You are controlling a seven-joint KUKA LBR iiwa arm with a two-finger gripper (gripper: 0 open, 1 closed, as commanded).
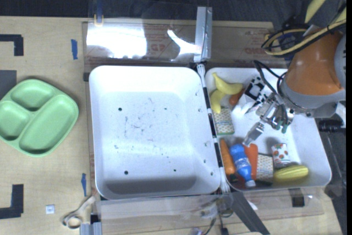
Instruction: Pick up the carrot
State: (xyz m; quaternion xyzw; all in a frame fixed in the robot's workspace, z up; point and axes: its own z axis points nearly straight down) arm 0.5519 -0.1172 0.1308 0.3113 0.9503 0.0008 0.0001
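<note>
The carrot [226, 156] is a long orange piece lying along the left wall of the right bin [308, 140], just left of a blue bottle [242, 165]. A second orange piece [252, 153] lies on the bottle's right side. My gripper [256, 131] hangs over the middle of the right bin, tilted down to the left. Its tip is just above and to the right of the carrot and the bottle. Nothing shows in its grasp.
Also in the right bin: a yellow banana [222, 88] at the back, a pale sponge-like block [224, 121], a small white and red box [280, 154], a yellow item [291, 173]. The left bin [148, 124] adjoins it. A green divided plate [36, 116] sits far left.
</note>
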